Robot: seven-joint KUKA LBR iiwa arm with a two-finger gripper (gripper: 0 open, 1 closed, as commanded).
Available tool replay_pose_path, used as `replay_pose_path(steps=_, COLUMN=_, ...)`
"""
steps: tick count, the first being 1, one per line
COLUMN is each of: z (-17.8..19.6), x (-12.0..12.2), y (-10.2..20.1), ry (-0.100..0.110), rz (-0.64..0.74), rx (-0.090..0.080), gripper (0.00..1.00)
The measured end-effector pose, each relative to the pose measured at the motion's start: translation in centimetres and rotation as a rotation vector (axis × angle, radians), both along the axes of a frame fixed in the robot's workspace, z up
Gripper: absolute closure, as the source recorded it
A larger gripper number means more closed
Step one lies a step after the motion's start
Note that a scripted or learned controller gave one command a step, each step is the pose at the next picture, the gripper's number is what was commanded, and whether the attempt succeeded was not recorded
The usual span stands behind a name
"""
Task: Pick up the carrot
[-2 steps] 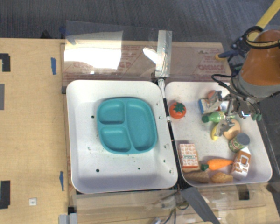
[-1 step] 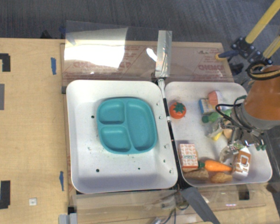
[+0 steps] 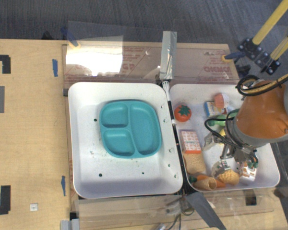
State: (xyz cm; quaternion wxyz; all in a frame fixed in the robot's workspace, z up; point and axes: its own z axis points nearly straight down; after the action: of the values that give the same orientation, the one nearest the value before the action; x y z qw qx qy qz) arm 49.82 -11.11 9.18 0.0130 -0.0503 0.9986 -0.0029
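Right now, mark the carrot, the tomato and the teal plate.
carrot (image 3: 200, 178): camera view, orange body by bin's near edge.
tomato (image 3: 183, 112): camera view, red middle.
teal plate (image 3: 146, 128): camera view, right compartment floor.

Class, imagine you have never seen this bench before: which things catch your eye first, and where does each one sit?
The teal plastic divided plate stands out most, lying in the middle of the left white bin. Next comes the grey arm's orange band, looming over the right white bin, with the gripper low above small toy foods near that bin's front edge. A small red tomato toy with a green top sits near that bin's back left.
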Motion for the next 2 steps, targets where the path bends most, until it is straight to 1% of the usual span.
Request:
replay_pose_path(steps=1, z=3.6, x=7.5, y=-4.0, ry=0.015, rz=0.398, rx=-0.004, gripper=0.00)
replay_pose_path(steps=2, z=0.0, x=2.6, y=-0.3, ry=0.018, rz=0.405, rx=-0.002, gripper=0.00)
